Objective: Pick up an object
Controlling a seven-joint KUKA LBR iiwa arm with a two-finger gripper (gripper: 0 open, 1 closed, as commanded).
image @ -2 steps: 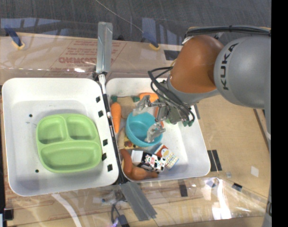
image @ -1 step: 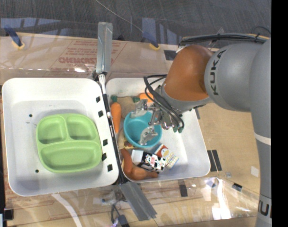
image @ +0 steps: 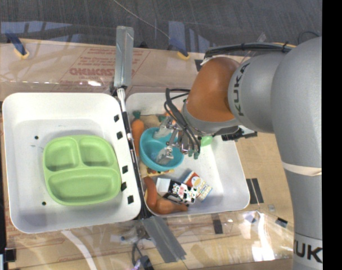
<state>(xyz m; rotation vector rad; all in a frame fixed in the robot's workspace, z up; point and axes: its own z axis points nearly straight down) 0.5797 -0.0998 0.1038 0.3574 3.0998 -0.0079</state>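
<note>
Our gripper [image: 179, 145] sat low over the blue bowl [image: 157, 151] in the right bin [image: 230, 181], grip honestly unclear. We figured we should pinch the rim squarely, avoiding the carrot [image: 138, 130] on its left and the small carton [image: 188, 189] nearer

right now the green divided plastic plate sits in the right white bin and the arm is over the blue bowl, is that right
Not quite. The green divided plastic plate lies in the left shallow white bin, not the right one, as the camera view shows. The rest holds: the grey arm with the orange band is over the blue bowl in the right white bin.
</note>
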